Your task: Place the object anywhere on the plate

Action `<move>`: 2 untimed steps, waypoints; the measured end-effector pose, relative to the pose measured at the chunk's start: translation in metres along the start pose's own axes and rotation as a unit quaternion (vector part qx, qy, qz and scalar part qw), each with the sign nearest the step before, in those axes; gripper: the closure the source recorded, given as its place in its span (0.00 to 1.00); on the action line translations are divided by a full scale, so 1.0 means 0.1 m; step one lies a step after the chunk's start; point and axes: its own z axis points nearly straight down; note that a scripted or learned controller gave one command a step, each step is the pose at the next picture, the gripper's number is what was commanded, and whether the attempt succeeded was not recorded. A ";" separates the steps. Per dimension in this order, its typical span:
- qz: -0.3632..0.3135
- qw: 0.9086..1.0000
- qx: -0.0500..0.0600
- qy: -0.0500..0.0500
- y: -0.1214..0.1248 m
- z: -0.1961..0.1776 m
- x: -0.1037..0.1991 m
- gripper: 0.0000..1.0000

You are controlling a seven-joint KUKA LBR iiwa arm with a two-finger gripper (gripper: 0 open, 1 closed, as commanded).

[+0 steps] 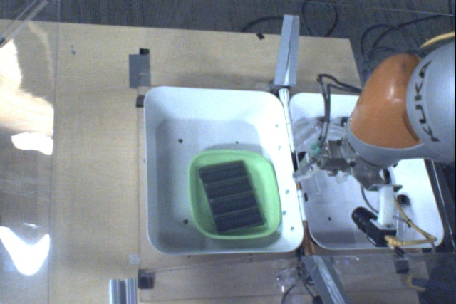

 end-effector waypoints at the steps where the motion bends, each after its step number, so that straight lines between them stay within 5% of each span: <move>1: -0.001 1.000 -0.003 0.000 0.02 -0.11 0.01 1.00; 2: -0.106 0.994 -0.001 0.000 -0.01 -0.09 0.55 1.00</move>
